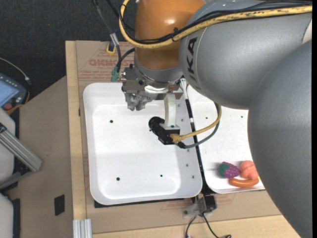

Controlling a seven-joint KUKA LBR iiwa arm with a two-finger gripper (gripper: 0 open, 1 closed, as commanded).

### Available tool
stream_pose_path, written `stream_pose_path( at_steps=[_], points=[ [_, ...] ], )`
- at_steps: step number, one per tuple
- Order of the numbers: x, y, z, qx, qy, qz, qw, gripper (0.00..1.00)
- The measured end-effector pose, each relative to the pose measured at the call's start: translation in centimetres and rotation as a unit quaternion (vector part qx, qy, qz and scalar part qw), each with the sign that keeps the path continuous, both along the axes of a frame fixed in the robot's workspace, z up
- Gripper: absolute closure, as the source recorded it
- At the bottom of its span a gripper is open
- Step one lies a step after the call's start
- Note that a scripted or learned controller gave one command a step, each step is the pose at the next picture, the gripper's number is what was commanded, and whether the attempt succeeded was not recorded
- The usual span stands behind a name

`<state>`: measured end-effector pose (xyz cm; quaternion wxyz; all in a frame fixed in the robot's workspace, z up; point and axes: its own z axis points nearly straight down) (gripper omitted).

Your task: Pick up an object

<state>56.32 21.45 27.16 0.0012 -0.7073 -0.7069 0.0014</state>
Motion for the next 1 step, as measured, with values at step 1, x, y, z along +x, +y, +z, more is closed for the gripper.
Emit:
stream_pose_path(
  at_steps=[1],
  points=[
    [-2.39,-1.29,0.14,-0.0001,0.001,0.000,1.0000,1.00]
  ],
)
